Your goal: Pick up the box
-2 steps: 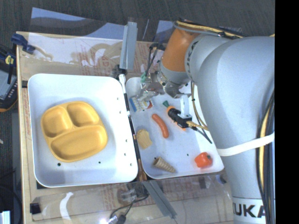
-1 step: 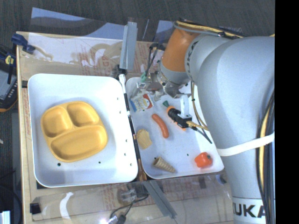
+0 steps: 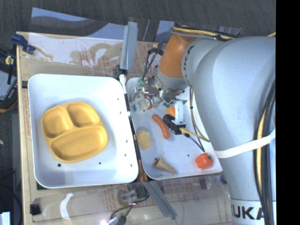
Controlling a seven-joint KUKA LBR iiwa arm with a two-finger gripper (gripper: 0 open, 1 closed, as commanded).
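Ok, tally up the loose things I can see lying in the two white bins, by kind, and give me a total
Yellow divided plate: 1
Hot dog sausage: 1
Ice cream cone: 1
Tan cookie-like piece: 1
Orange-red round piece: 1
Small box with blue and red print, near the gripper: 1
Total: 6. The arm hides part of the right bin.

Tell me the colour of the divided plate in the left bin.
Yellow; the divided plate shows plainly in the camera view.
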